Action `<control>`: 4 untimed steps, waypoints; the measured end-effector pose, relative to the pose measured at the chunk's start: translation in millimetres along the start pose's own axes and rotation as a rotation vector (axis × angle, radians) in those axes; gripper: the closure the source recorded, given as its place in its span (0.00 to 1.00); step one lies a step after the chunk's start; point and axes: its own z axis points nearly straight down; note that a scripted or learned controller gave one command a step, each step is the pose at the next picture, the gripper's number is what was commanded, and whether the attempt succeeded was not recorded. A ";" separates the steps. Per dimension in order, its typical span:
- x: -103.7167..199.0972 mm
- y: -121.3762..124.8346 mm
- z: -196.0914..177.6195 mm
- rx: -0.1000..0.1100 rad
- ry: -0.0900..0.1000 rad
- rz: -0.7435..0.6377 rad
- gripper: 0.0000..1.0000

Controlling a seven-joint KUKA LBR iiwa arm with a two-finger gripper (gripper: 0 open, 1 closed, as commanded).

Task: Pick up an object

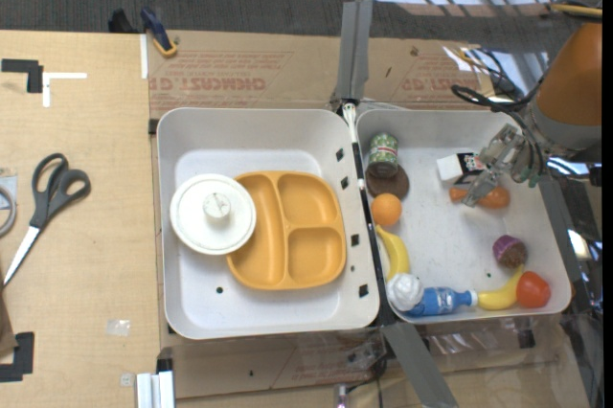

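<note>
While the gripper (487, 174) hangs over the orange toy (487, 197), finger state impossible to tell, that small piece looks light, smooth, best pinched across its middle.

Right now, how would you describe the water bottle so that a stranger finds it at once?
Look in the right-hand white bin, along its near wall. The bottle lies there on its side, blue with a white cap end, between two bananas. It is the only blue thing in that bin.
</note>
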 end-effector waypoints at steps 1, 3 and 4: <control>-15.3 39.8 1.4 0.005 0.006 0.231 0.00; 17.1 93.8 0.5 -0.004 0.004 0.536 0.00; 32.0 90.1 -0.3 -0.004 -0.001 0.690 0.00</control>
